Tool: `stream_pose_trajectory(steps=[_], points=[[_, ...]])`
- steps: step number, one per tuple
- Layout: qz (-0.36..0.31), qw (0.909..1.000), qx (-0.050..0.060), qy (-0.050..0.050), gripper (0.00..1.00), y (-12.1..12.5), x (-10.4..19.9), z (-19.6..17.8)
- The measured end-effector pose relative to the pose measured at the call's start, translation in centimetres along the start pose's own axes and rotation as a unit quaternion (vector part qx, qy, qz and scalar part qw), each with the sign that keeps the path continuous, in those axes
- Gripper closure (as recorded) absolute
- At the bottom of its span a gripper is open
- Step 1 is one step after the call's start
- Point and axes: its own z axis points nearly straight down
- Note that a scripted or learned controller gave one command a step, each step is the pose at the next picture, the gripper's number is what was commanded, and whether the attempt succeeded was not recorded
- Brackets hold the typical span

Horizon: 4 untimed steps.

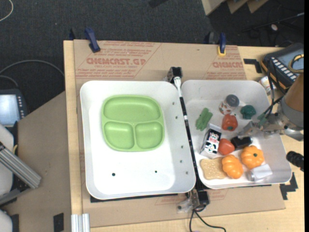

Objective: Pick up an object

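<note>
Toys lie untouched in the right bin [190,129], the orange pumpkins [241,162] clustered at its near side. The gripper [267,123] hangs over that bin's right rim holding nothing; whether its jaws are spread or pressed together cannot be told, so the pick remains undone.

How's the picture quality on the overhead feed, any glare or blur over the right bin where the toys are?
Camera view: even, soft lighting; the right bin looks bright white but not blown out; the pumpkins and green tray read clearly. The arm at the right edge looks soft and blurred, and small toys like the dark green piece lack fine detail.
</note>
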Motion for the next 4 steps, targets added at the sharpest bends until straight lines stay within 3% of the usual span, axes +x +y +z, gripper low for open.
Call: stream_pose_trajectory(steps=[1, 2, 3, 4], points=[[0.001, 1.0000, -0.003, -0.002, 1.00, 0.1, -0.1, -1.0], [0.002, 1.0000, -0.008, -0.003, 1.00, -2.2, 6.4, 0.8], [0.001, 1.0000, -0.004, -0.004, 1.00, -4.6, 12.1, 0.6], [-0.002, 1.0000, -0.003, -0.001, 1.00, 1.0, 16.6, -8.1]])
